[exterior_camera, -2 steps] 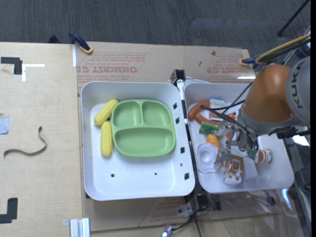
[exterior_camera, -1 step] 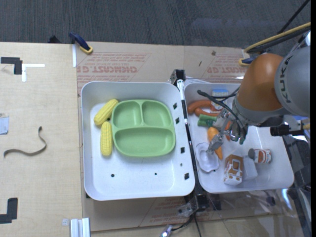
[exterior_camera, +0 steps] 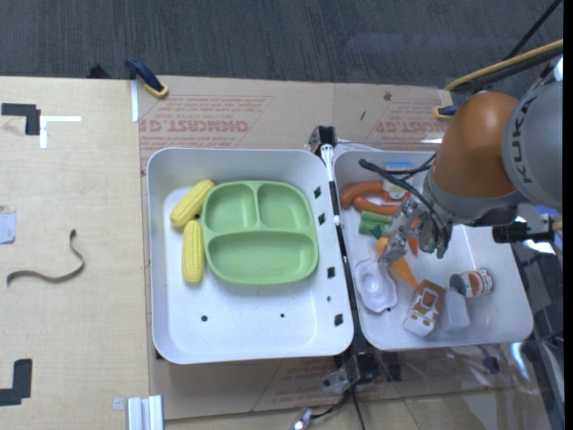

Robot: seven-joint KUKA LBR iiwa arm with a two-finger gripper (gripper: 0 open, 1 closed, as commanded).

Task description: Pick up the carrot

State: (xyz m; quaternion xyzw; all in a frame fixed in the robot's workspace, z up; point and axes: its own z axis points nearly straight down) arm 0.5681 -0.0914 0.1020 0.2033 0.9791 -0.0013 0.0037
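Observation:
The carrot (exterior_camera: 403,270) is a small orange wedge lying in the right bin (exterior_camera: 501,330), near its middle. My gripper (exterior_camera: 405,238) hangs low over the carrot's upper end and covers part of it. The arm's orange band (exterior_camera: 479,146) and grey wrist rise up and to the right of it. I cannot make out whether the carrot is gripped.
A red hot dog (exterior_camera: 363,192), an orange piece (exterior_camera: 376,207) and a green piece (exterior_camera: 370,227) lie just left of the gripper. A clear cup (exterior_camera: 374,287), a small carton (exterior_camera: 424,305) and a can (exterior_camera: 473,284) sit nearer the front. The left bin (exterior_camera: 251,325) holds a green divided plate (exterior_camera: 260,231) and two corn cobs (exterior_camera: 192,249).

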